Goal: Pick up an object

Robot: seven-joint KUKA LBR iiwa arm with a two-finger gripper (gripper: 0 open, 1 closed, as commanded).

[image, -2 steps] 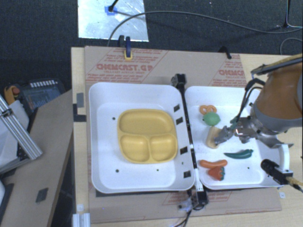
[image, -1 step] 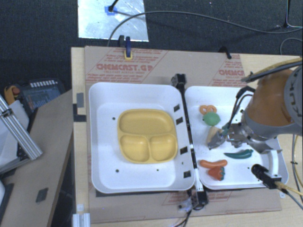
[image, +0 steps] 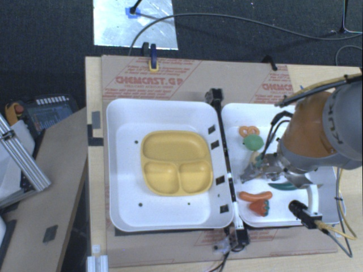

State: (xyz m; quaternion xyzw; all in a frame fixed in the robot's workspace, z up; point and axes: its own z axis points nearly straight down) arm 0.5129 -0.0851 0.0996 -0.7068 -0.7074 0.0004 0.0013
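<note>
While the jaws (image: 253,170) hover close, orange sausage (image: 255,196) lying flat, glossy

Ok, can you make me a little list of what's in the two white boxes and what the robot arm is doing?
left bin: holds a yellow tray with three compartments
right bin: holds small toy foods
orange pretzel: near the far side of the right bin
green ball: just below the pretzel, touching or nearly so
hot dog: near the bin's front
orange-red piece: right beside the hot dog
arm: reaches in from the right, over the right bin
gripper: low in the right bin, between the green ball and the hot dog; grip unclear
</note>
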